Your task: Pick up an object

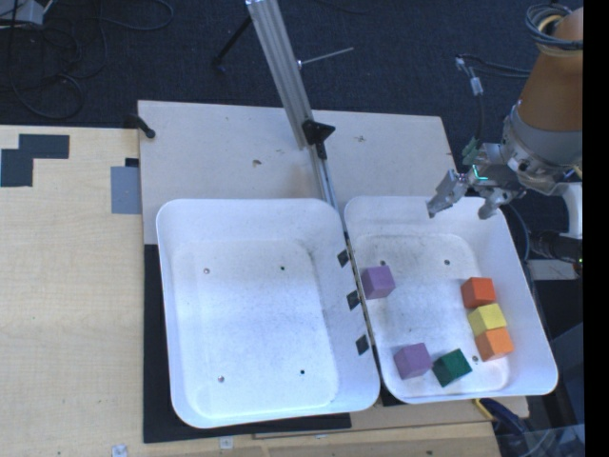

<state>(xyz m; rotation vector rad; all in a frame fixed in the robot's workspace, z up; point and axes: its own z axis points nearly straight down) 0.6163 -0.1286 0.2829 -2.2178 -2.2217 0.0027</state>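
The right bin (419,219) holds several small blocks. A purple cube (378,281) lies near its left wall, and a second purple cube (412,359) sits near the front beside a dark green cube (452,366). Along the right side an orange cube (478,292), a yellow cube (489,317) and another orange cube (494,343) stand in a row. My gripper (467,199) hangs over the bin's far right corner, well above the blocks. Its two fingers are spread apart with nothing between them.
The left bin (181,255) lies beside the right one, with small black clips (350,298) along the shared rim. A slanted aluminium bar (285,74) rises behind the bins. Cables hang at the far right by the arm.
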